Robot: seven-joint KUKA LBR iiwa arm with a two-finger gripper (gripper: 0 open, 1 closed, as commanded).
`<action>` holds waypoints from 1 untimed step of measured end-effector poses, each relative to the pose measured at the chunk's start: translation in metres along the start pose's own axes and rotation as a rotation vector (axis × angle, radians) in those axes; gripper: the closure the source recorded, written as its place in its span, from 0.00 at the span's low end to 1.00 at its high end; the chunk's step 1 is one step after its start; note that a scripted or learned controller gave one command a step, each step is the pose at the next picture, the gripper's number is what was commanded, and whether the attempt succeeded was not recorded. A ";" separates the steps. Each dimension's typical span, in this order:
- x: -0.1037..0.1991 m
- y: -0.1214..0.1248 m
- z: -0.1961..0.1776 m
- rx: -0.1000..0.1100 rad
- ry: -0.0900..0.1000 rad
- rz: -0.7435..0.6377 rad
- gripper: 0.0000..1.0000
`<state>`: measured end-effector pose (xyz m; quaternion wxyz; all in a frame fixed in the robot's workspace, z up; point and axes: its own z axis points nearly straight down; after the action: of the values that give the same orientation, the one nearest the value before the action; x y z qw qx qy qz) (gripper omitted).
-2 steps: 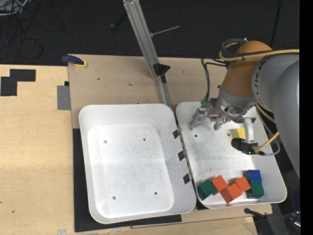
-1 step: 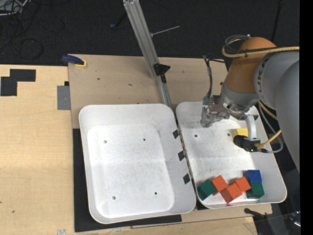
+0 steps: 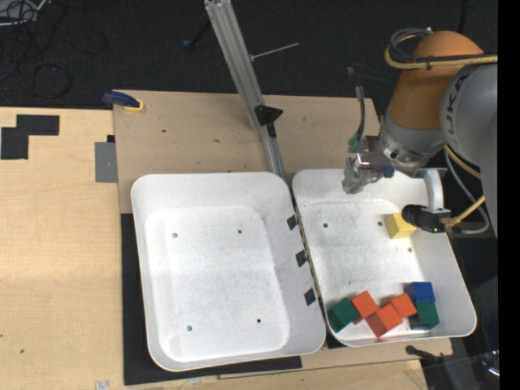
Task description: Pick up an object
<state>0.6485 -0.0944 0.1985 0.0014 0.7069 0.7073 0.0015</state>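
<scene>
- Heaped blocks [image 3: 388,309] are seen at the right bin's [image 3: 357,218] near edge; one yellow block [image 3: 400,226] sits apart.
- Approach step judged: the pincer [image 3: 356,182] hangs above the far rim; its spread cannot be told.
- Descent over a block is called for next.

This is a robotics lab or test cell. A plywood bench [image 3: 187,136] bears two shallow white bins [image 3: 146,218], an aluminium mounting rail [image 3: 240,63] rises at a slant behind them, loose cables [image 3: 32,6] lie on the dark floor, and an industrial arm [image 3: 439,96] reaches in.
</scene>
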 end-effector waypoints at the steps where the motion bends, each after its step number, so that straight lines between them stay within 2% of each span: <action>1: -0.002 0.000 -0.019 0.004 0.000 0.001 1.00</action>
<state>0.6487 -0.0961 0.2174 0.0000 0.7072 0.7070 0.0003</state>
